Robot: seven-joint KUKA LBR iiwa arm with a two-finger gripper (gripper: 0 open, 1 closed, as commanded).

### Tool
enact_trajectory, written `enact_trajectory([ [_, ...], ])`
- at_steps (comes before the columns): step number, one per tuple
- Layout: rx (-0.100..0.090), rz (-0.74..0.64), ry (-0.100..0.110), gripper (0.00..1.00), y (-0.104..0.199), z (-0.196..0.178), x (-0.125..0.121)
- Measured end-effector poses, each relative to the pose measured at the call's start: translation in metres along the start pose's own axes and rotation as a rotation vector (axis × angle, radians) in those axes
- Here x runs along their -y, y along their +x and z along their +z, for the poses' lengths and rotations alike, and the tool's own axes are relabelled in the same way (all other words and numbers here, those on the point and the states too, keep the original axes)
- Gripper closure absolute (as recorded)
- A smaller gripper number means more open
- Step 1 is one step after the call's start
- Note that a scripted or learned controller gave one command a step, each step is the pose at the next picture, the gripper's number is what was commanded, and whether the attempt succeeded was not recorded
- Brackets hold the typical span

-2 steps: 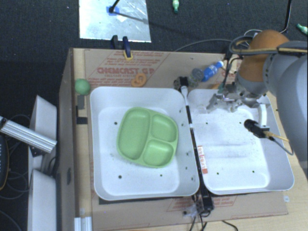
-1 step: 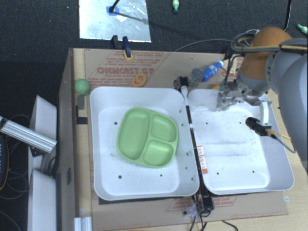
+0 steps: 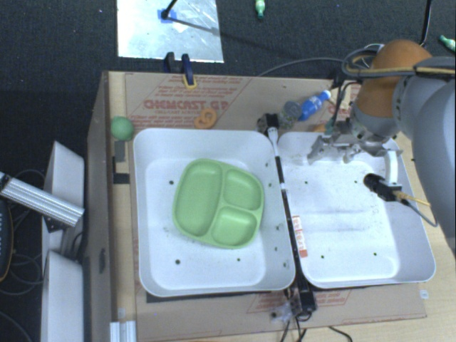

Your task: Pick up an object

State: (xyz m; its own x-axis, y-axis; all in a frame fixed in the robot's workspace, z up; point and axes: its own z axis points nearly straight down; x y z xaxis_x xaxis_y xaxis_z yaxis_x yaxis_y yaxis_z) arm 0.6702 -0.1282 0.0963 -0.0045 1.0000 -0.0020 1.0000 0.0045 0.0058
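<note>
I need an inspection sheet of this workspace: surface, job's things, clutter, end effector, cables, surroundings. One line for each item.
Surface: brown cardboard-covered bench bearing two shallow white bins, left bin and right bin, side by side.
Job's things: light green three-compartment plastic plate lying flat in the left bin.
Clutter: small green ball at the bench's left edge; blue plastic bottle behind the bins; orange ring-shaped piece on the cardboard.
End effector: end effector over the right bin's far part; nothing seen between its fingers.
Cables: black cable across the bench's back.
Surroundings: dark carpet; shiny silver sheet on it.
</note>
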Motion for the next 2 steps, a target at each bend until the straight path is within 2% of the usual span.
enact_trajectory([
  [1,-0.001,0.001,0.004,0.00,0.002,0.011,0.001],
  [2,0.000,0.000,0.000,1.00,0.002,0.000,0.000],
])
